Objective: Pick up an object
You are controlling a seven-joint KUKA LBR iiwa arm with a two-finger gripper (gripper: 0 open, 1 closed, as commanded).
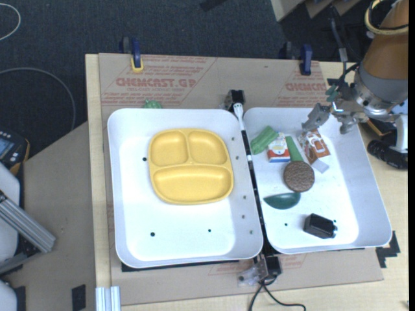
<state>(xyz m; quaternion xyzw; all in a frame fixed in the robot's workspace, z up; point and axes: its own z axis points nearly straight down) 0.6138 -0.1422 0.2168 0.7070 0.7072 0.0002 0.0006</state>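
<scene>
**Above the right bin: gripper over the far corner**

Over the right bin (363,173), the gripper (331,118) hangs at the far edge, fingers spread apart, gripping nothing. Just below it lies one red-and-white packet (318,149). Nearby: one green block (263,139), one small carton (279,149), one brown disc (299,176), one dark green piece (283,201), one black object (320,225). One yellow divided plate (190,165) occupies the left bin (130,225).
</scene>
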